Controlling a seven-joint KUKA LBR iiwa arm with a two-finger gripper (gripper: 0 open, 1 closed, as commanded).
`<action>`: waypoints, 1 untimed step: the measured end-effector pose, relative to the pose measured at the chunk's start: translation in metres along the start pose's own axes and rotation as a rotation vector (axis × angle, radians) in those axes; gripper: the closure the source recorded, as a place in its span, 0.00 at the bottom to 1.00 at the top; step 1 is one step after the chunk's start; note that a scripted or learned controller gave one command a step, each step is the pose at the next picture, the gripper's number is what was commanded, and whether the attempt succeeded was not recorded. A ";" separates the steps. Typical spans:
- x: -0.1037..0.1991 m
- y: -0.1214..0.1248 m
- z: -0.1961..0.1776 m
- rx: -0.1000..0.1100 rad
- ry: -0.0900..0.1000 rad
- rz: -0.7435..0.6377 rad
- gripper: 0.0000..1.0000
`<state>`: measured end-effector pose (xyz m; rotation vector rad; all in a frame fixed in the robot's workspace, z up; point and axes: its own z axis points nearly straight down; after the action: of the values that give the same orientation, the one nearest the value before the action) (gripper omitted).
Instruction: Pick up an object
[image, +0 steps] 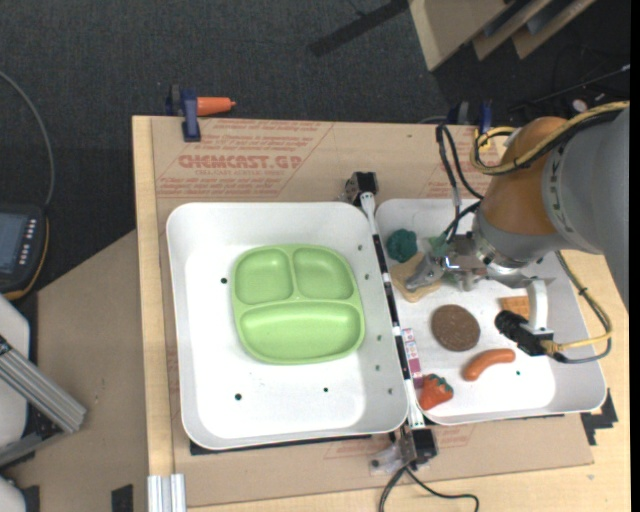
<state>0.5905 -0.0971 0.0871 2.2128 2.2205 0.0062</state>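
My gripper (432, 268) is low in the right bin (570, 400), over its far-left part, with the grey and orange arm (545, 190) coming in from the right. A tan flat piece (418, 285) lies just under and left of the gripper, and I cannot tell whether they touch. A teal object (402, 243) sits just beyond it near the bin's left wall. A brown round patty (455, 327) lies in the middle. An orange sausage (488, 363), a red and green strawberry-like piece (434, 391) and a small orange cracker (515, 304) lie nearer the front and right.
The left bin (200, 380) holds a green divided plate (297, 304). A black divider strip (390, 300) runs between the bins. Cables (575, 345) hang from the arm over the right bin. A blue and orange clamp (200, 106) grips the board's far edge.
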 end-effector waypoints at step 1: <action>-0.018 -0.061 -0.001 0.001 0.002 0.008 0.00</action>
<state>0.5292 -0.1150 0.0880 2.2233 2.2129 0.0068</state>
